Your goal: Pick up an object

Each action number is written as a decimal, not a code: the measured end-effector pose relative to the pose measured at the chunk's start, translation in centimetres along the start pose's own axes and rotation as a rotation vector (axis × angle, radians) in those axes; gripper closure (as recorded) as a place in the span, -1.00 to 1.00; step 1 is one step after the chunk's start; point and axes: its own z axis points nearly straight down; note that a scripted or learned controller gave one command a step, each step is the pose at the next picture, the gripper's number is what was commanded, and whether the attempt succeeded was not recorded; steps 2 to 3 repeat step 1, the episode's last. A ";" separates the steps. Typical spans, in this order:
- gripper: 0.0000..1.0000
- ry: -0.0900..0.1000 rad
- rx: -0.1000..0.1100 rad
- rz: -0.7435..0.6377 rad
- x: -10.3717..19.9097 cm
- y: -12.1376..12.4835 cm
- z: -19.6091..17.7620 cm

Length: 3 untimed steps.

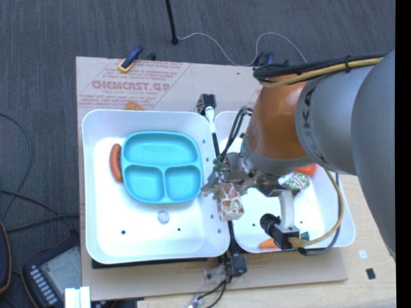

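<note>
My gripper [228,190] hangs over the rim between the two bins, below the arm's orange band. A small brown-and-white printed box [230,206] sits between its fingers, tilted and partly over the right bin's [334,239] left edge. The fingers are shut on the box's top. In the left bin [103,236] lie a light blue divided tray [160,167], a red sausage [115,162] beside the tray's left side, and a small clear bit [163,217] in front of the tray.
The right bin holds a green-and-white item [297,182], an orange piece [309,169] and another orange piece [268,242] at the front; the arm hides much of this bin. A blue clip [131,56] lies on the cardboard behind the bins.
</note>
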 end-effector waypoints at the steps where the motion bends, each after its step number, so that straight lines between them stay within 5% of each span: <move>1: 1.00 0.000 0.000 0.000 0.0 0.0 -0.9; 3: 1.00 0.000 0.000 0.000 0.0 0.0 -0.9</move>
